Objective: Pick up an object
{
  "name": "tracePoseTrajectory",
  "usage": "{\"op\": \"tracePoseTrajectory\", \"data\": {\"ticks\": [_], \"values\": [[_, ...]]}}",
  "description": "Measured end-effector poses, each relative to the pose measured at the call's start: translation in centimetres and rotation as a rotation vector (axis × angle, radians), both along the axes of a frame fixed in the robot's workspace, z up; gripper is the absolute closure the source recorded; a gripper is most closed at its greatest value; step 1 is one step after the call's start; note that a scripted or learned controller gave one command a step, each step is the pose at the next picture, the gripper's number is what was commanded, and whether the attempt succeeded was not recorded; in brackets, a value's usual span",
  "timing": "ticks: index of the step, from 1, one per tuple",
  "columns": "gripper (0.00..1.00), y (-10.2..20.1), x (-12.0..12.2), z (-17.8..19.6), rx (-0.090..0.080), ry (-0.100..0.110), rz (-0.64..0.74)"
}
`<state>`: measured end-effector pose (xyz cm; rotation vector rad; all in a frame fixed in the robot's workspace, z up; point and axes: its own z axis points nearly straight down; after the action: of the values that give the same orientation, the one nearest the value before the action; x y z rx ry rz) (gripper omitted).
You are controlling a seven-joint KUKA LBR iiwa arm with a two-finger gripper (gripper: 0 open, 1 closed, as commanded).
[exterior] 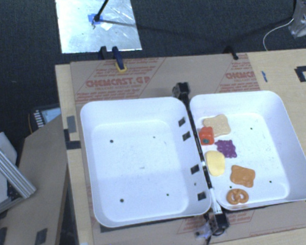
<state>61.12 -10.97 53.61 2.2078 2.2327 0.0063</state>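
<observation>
Pincer [303, 19] apparently parked far upper right, too blurred to tell apart from together, well clear of toy foods from toast [216, 123] to pretzel [237, 196], lying flat along right bin [292, 131]'s left wall, seemingly open to overhead reach.

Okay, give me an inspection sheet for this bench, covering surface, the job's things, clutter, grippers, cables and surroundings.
Surface: wooden bench under printed cardboard, bearing a left bin and a right bin, both white.
Job's things: all along the right bin's left side: beige toast-shaped piece, orange-red block, purple grape-like cluster, pale yellow piece, orange-brown piece, pretzel.
Clutter: nothing seen.
Grippers: nothing seen.
Cables: white cable at upper right; dark wires below the bins' seam.
Surroundings: dark floor, shiny metal sheet, aluminium frame at left.
</observation>
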Motion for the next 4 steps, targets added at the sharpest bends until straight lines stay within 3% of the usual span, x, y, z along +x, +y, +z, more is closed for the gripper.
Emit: {"op": "tracePoseTrajectory", "data": {"ticks": [1,2,3,4], "values": [[1.0,6.7,0.6,-10.0,0.001,0.012,0.0],[1.0,13.8,0.4,0.5,0.002,-0.01,0.001],[1.0,21.2,-0.4,-0.1,0.002,0.002,0.001],[1.0,25.6,2.8,-0.2,0.0,0.001,-0.003]]}}
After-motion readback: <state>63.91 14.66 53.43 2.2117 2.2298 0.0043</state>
